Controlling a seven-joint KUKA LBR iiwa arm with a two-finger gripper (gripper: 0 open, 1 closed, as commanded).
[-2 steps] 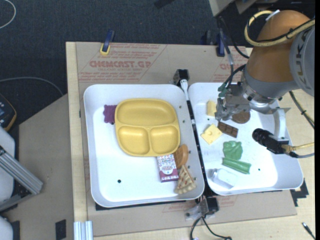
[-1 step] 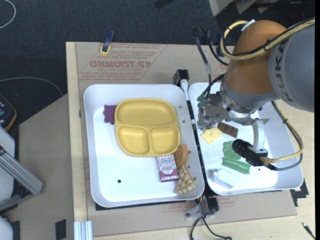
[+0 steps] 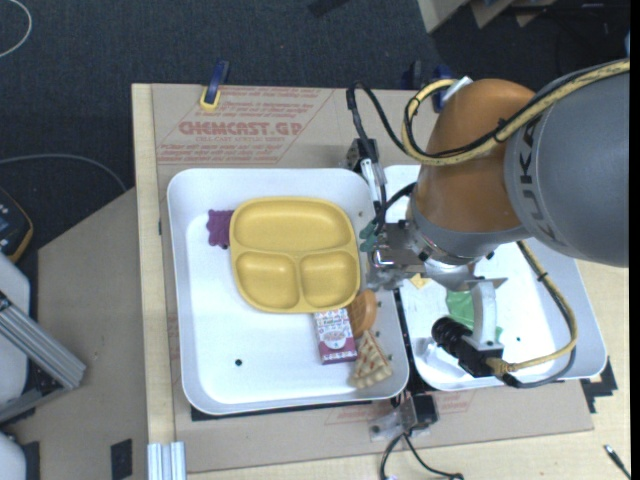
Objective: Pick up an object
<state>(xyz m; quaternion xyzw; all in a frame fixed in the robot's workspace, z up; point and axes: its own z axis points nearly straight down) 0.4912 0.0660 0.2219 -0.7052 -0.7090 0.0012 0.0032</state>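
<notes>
Crowded along the left bin [image 3: 190, 298]'s right side: yellow divided tray [image 3: 295, 251] lying flat across the upper middle, purple item [image 3: 218, 227] tucked at its left edge and partly under it, small red box [image 3: 335, 335] just below the tray's lower right corner, waffle-patterned piece [image 3: 371, 361] beside the box near the bin's bottom right corner, an orange-brown rounded item [image 3: 363, 310] touching the tray's right edge. Reaching in from the right, grey arm with orange band [image 3: 470, 173] bulking over the seam between bins, hiding much of the right bin [image 3: 570, 318]. Gripper [image 3: 383, 258] low at the tray's right rim; cannot tell how wide the claw stands or whether anything is held. Green item [image 3: 462, 306] in the right bin under the wrist. Bare white floor at the left bin's lower left.
</notes>
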